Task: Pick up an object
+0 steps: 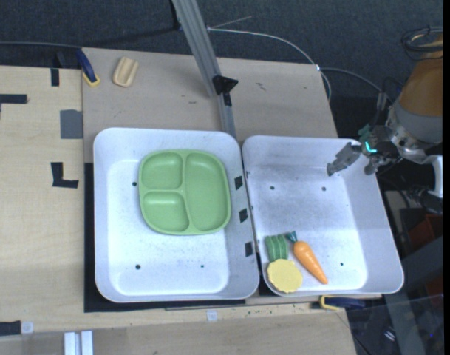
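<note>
1. My tabletop [173, 87] carries 2 white bins side by side, and I'm viewing both from above at a slant.
2. The left bin [114, 220] holds a green divided plate [185, 191], lying flat near its upper middle.
3. The right bin [313, 198] has all 3 candidates bunched in its near-left corner: a carrot [310, 261], a yellow disc [285, 276] touching the rim, and a small green piece [277, 247] just above the disc.
4. My arm [424, 98] reaches in from the right, with the gripper [358, 157] above the bin's upper right edge, well apart from the cluster. It is empty, its 2 fingers spread moderately.
5. Risks I judge from here: the pieces touch or nearly touch, so a descent on the carrot could nudge the disc or green piece, or pinch 2 at once.
6. The corner walls leave little room for a finger, so a collision with the rim is possible.
7. The carrot tapers, so a grip near its tip could slip off.
8. The disc looks flat, hard to get fingers under.
</note>
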You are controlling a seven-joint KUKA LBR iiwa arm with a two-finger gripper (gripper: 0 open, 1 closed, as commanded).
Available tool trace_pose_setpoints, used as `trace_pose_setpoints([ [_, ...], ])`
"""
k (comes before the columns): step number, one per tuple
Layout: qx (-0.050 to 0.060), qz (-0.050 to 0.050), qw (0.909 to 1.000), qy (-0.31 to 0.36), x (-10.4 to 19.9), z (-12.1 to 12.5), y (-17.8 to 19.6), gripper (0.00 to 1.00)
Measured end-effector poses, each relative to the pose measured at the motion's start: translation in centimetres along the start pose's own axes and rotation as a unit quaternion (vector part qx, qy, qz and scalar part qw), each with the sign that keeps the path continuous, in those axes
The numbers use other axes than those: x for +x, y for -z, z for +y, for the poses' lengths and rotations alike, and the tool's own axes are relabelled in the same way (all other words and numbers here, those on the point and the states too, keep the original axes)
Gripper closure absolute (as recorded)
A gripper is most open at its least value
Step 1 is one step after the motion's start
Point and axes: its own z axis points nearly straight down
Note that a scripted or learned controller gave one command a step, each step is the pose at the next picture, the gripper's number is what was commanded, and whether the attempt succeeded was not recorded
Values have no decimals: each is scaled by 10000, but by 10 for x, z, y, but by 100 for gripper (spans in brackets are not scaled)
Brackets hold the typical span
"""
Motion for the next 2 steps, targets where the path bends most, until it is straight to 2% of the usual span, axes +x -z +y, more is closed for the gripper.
trace_pose_setpoints([
  [2, 25, 5, 10000, -3, 16, -6, -113, 0],
])
